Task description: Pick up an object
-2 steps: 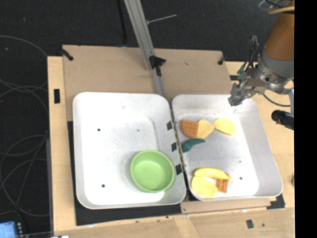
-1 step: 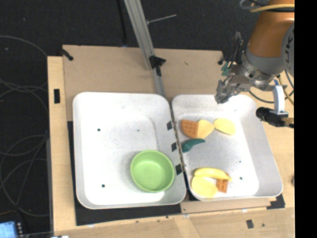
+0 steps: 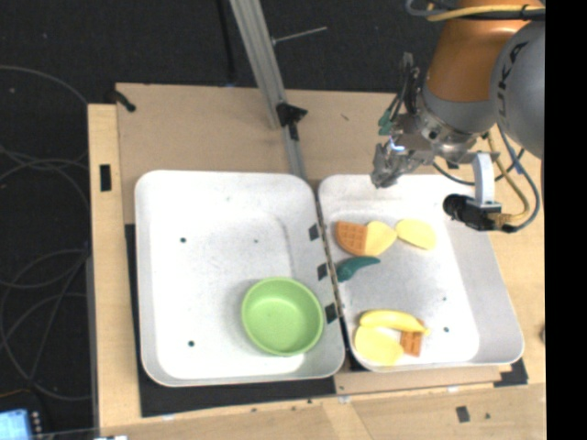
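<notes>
Hanging over the far edge of the right bin (image 3: 477, 273), the gripper (image 3: 387, 170) carries nothing visible; whether its tips are spread or pressed together cannot be told. Inside the right bin lie a waffle piece (image 3: 351, 236), yellow pieces (image 3: 417, 235) beside it, a teal piece (image 3: 356, 267) and yellow food (image 3: 385, 335) near its front. A green bowl (image 3: 282, 315) sits just left of the right bin.

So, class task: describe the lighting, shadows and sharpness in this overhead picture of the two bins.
Camera view: even, soft light with faint shadows, the green bowl shading the left bin slightly; no strong glare on the right bin; the claw looks small and slightly soft, the toy food pieces reasonably sharp; the dark floor around the bench is underexposed.
</notes>
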Robot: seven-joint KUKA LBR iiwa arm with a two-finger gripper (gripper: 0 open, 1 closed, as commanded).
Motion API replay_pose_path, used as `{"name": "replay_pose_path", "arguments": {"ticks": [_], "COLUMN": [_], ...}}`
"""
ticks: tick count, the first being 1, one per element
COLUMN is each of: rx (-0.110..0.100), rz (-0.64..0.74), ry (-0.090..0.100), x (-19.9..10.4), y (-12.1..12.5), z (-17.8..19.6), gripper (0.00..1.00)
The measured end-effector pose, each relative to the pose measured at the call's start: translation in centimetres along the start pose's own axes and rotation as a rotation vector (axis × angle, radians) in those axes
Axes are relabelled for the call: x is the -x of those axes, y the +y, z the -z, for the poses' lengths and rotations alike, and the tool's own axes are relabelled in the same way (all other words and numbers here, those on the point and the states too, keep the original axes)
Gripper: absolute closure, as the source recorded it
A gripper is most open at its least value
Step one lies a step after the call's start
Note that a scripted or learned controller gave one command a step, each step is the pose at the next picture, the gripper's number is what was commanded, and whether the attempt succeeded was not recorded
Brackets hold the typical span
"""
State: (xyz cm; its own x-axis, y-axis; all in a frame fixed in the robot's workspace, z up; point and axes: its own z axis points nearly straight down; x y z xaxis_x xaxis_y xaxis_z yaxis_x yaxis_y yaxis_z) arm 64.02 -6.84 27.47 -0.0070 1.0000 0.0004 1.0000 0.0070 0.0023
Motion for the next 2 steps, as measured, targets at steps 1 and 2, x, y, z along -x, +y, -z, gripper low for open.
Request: {"name": "replay_pose_path", "arguments": {"ticks": [1, 2], "rx": [-0.004, -0.003], "rz": [-0.001, -0.001], "ry": [-0.001, 0.000], "x": [-5.2, -10.3], "y": [0.6, 0.3], "z": [-1.8, -3.1], "gripper": [1.00, 1.00]}}
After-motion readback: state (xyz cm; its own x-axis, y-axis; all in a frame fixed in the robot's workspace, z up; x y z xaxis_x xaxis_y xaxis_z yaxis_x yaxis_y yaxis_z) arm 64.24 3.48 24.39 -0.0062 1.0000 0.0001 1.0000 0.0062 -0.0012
